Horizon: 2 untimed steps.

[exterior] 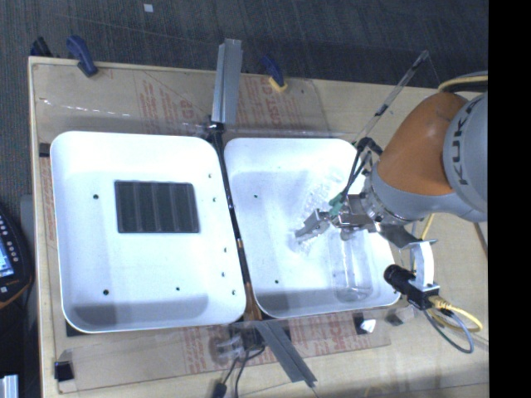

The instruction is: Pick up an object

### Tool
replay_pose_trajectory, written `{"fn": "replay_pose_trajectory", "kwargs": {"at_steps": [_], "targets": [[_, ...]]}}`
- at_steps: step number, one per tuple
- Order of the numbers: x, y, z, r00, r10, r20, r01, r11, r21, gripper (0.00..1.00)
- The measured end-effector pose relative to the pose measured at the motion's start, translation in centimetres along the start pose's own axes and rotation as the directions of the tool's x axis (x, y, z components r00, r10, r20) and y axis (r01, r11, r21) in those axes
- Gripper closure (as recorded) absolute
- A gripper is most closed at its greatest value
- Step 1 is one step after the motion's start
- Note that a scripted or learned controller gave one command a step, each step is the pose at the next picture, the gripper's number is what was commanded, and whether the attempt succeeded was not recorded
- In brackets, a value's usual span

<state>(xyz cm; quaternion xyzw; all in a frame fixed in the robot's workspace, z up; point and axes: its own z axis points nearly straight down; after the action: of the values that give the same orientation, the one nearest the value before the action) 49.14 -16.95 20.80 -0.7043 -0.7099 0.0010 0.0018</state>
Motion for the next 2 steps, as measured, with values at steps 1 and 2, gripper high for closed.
{"fn": "replay_pose_trajectory", "kwargs": {"at_steps": [1, 2], "targets": [[0.8, 0.4, -6.8, 0.972, 0.235, 0.002, -0.235, 0.972, -0.005, 0.0], [-3.3, 0.8, -8.9, 0.957, 0.29, 0.0, -0.29, 0.957, -0.003, 0.0]]}}
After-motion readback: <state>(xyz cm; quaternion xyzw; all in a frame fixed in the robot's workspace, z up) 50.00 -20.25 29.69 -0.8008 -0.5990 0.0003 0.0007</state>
